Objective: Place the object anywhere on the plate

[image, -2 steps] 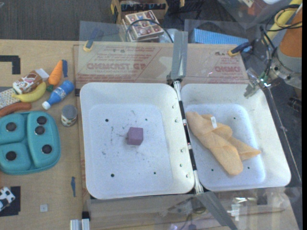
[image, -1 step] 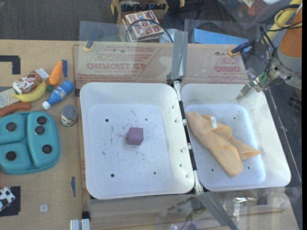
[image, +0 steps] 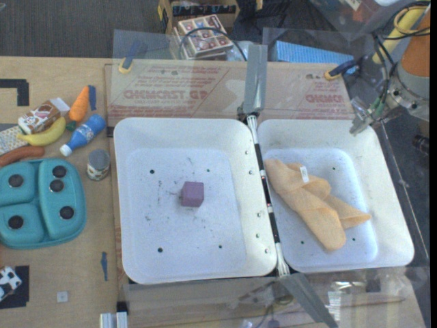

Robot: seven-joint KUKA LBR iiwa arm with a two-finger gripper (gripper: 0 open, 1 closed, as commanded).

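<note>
Poised at the upper right corner of the right bin (image: 392, 251), the gripper (image: 360, 122) hangs off the grey arm (image: 410, 67) with nothing held between its tips; how far it is open cannot be told from this angle. Its tip sits over the bin's far right rim, well apart from anything lying inside. The bench (image: 61, 80) carries the two white bins touching along a central seam. The left bin (image: 136, 251) holds a small purple cube (image: 192, 194) near its middle, resting flat on the floor of the bin and apart from all four walls. The right bin holds a crumpled orange cloth (image: 311, 200), which stretches at a slant from the upper left of the bin toward the lower right, with a small white tag showing near its upper end. Left of the bins, on the wooden surface, lies a teal divided plate (image: 37, 200) with dark spots in its compartments. Just beside its upper right edge stands a small grey can (image: 98, 164). Above the plate sit a blue and white bottle (image: 83, 134) lying tilted, a yellow banana (image: 42, 134), an orange carrot (image: 80, 103) and a reddish sausage (image: 19, 155). Behind the bins, a cardboard box (image: 198, 9) sits open on the floor.
</note>
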